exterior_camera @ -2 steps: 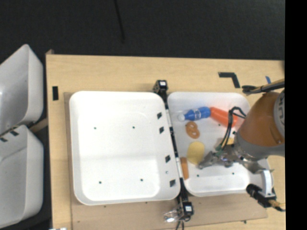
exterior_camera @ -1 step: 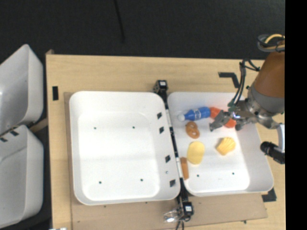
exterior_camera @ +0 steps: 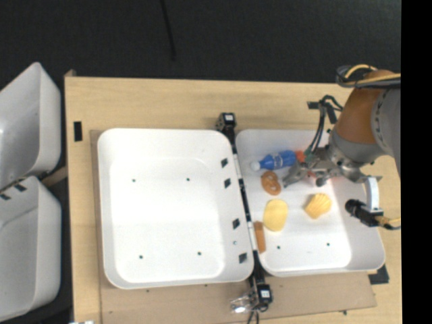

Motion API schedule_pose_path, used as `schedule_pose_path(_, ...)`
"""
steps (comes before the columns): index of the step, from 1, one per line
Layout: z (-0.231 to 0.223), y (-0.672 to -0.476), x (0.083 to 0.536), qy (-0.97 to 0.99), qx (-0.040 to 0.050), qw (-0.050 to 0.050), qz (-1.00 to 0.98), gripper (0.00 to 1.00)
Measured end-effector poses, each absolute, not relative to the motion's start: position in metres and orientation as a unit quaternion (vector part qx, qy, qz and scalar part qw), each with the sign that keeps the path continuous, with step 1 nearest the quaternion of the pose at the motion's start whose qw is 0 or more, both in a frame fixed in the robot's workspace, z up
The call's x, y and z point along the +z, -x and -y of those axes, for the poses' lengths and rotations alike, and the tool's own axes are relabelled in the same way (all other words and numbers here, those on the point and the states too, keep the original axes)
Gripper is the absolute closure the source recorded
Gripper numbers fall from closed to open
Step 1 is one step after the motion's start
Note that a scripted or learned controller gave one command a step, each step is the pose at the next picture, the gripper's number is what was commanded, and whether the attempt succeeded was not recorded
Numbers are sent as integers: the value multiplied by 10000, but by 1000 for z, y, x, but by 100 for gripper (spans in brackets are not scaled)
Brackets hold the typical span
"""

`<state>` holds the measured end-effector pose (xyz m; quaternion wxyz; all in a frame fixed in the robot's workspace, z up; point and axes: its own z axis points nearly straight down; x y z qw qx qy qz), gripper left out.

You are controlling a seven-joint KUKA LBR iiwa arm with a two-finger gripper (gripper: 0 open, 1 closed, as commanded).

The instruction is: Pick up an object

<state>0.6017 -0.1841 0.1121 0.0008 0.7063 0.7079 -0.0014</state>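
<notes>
Hovering gripper [exterior_camera: 305, 169] beside blue bottle [exterior_camera: 278, 160], right bin [exterior_camera: 337, 258].

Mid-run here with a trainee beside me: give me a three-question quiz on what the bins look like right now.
1. True or false: the blue bottle lies in the right bin.
2. Which item lies nearest the divider between the bins? A) orange stick B) blue bottle C) yellow ridged piece
3. Fill in: the claw sits above the ____ bin.

Key: 1 true; 2 A; 3 right.
</notes>
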Motion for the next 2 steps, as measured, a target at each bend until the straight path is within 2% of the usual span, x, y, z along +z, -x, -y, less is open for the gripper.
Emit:
schedule_pose_path(1, 184, -602, 129, -7057, 0, 30, -7085, 100)
schedule_pose_path(2, 139, -648, 191, -7047, 29, 40, -7094, 100)
